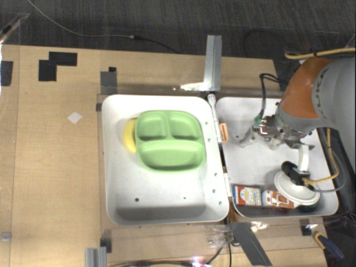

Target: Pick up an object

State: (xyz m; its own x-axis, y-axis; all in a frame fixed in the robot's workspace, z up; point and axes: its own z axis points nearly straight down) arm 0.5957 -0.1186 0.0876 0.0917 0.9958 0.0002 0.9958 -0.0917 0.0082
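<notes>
Beneath the left edge of the green tray [168, 141] a yellow thing [129, 136] pokes out as a smooth curved sliver, and the rest of it is covered. The tray is glossy plastic with rounded corners and three shallow compartments, and it lies in the far half of the left bin [161, 193]. To the tray's right, past the wall between the bins, the claw [255, 133] hangs low over the right bin [250, 166]. It is small and blurred, so I cannot tell whether it is apart or together, and nothing shows clamped in it. Right of the tray and nearer the camera, a printed carton [261, 196] lies flat along that bin's near wall, its right end covered by robot parts. A small orange tag [223, 132] sits just right of the tray. Both bins rest on a pale wooden surface [50, 166].
</notes>
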